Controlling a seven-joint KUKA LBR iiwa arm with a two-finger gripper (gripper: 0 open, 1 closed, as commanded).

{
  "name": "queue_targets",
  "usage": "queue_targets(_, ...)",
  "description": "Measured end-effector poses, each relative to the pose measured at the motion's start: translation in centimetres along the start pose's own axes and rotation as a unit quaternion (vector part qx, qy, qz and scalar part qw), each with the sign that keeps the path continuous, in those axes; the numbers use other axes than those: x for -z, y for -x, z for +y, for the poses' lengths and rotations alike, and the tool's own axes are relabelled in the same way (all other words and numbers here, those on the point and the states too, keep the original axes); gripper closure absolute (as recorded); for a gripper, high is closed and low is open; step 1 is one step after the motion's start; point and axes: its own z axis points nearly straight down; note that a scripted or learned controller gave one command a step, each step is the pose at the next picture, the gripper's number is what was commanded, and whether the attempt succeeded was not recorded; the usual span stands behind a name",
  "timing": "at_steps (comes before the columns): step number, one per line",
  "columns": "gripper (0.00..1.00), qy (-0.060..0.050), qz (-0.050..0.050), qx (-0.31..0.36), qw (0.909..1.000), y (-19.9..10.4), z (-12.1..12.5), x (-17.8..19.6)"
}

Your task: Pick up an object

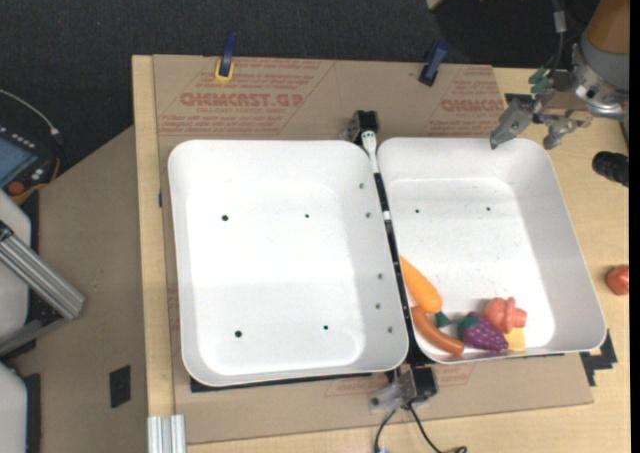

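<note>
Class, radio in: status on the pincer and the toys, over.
Pincer open, holding nothing, above right bin's far edge. Toy food piled in that bin's near corner. Path clear.

Two white bins (280,171) sit side by side. Five toy foods lie in the right one: two orange carrots (421,286), one purple grape bunch (484,335), one pink piece (507,313), one yellow piece (515,340).

My two-finger metal gripper (527,129) hangs with its fingers spread above the far rim of the right shallow white plastic bin (520,211), nothing between them. In that bin's near corner lie an orange plastic carrot (421,285), a purple toy grape bunch (485,335) and a pink toy piece (506,313). The left shallow white bin (270,261) sits alongside, touching.
</note>
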Motion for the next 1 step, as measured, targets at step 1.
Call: queue_targets(1, 0.00, -0.003, 0.002, -0.001, 1.0000, -2.72, -7.42, -14.78)
